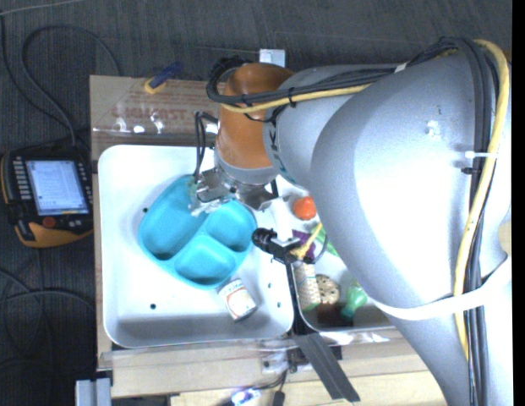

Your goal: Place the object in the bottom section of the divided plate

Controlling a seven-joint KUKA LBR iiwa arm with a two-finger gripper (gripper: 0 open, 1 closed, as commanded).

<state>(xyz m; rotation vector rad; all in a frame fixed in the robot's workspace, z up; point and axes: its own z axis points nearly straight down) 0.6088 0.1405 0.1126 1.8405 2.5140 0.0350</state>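
Item 1: pincer [213,189], finger state cannot be told, poised over divided plate [197,235], likely for placement. Item 2: small white cylinder [237,298] below it, outside plate.

1 fixed camera above the tabletop [127,100]. Looks down at a slant on 2 bins [127,311]. Arm [397,159] enters from right.

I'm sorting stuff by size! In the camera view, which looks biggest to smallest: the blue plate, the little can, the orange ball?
1. blue divided plate, by far the biggest.
2. small white can.
3. orange ball, partly hidden by the arm, so this spot is unsure.
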